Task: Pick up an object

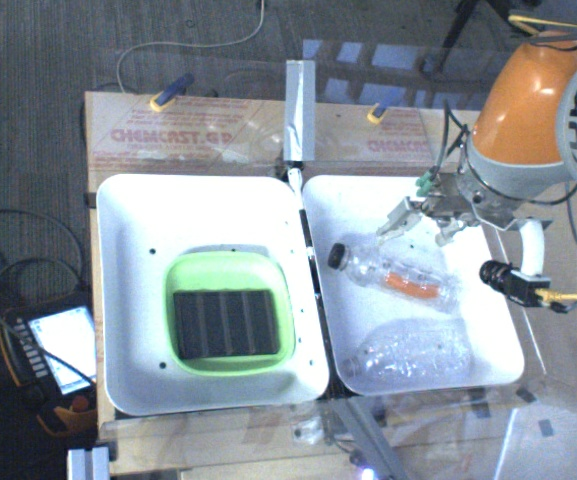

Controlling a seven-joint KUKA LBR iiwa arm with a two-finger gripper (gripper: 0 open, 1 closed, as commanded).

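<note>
Nearest the lens I've got the arm's orange band (533, 103), big in the upper right of the frame, and below it the gripper (423, 225) hanging over the upper part of the right bin (333, 208). I read its two fingers as spread apart with nothing between them.

Just below the gripper, middle of the right bin, lies a clear plastic bottle (396, 273) on its side, dark cap pointing left toward the divider, something orange showing inside it. The fingers sit close above it, but I can't tell whether they touch.

Lower in the same bin, near the bottom wall, I see a second clear bottle (415, 351), crumpled-looking, also lying flat and just apart from the first.

On the bin's right rim there's a black fitting (508, 280) with a white part above it, close beside the arm.

Moving left across the frame: the left bin (128, 218) holds a green tray (230, 320) with a dark ribbed inside, sitting in its lower half.

Far left, on the floor, a small lit screen (63, 346) amid cables.
</note>
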